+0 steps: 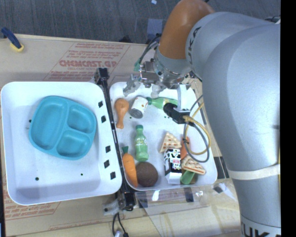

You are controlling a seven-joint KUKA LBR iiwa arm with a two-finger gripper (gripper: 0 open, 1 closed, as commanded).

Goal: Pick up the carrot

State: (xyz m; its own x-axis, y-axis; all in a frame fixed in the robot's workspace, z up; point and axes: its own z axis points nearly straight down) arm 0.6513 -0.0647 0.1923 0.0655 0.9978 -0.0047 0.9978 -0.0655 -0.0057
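Well below jaws (144, 87), carrot (130, 167), beside brown ball (147, 174)

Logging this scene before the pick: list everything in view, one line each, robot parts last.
Shallow white bins: two, side by side.
Blue plastic divided plate: one, left bin.
Orange toy carrot: one, right bin, front left, beside the brown ball.
Brown round ball: one, right bin front.
Green plastic bottle: one, right bin centre.
Tan toy drumstick: one, right bin, back left.
Blue-and-yellow clamp: one, bench's far left corner.
Grey arm: one, from the right.
Hand: over the right bin's back.
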